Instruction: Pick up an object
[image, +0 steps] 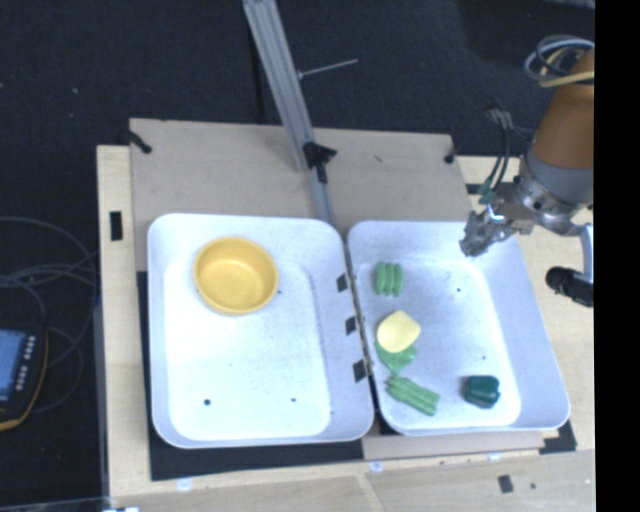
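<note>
The grey two-finger gripper (480, 240) hangs over the right white bin's (520, 300) upper right corner — open or closed, I cannot tell. Well apart, near the bin's bottom edge, lies a light-green ridged plastic pod (413, 395) — long axis running upper-left to lower-right.

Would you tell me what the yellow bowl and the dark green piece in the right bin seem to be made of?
Yellow bowl: probably moulded plastic, smooth and matte, with even colour. Dark green piece: likely glossy plastic, since a faint highlight shows on top, though it is too small to be sure.
</note>
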